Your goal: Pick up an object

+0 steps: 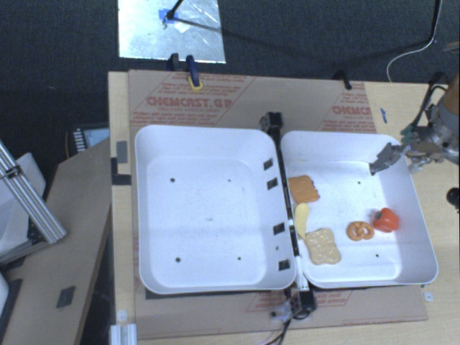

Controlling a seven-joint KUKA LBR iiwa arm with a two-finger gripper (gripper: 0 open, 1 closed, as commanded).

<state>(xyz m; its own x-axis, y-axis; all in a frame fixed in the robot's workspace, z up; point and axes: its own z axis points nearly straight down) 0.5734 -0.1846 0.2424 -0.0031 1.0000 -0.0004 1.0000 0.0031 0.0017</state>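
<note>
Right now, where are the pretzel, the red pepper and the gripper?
pretzel (360, 230): camera view, on its middle twist.
red pepper (387, 220): camera view, on its red body.
gripper (379, 161): camera view, at its fingertips.

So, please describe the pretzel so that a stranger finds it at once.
Look in the right white bin, toward its near right part. The pretzel lies just left of the red-orange object; it alone is a small brown knot with holes.

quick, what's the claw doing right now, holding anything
Claw: over the far right corner of the right bin, nothing seen in it; whether it is open or closed cannot be told.
</note>
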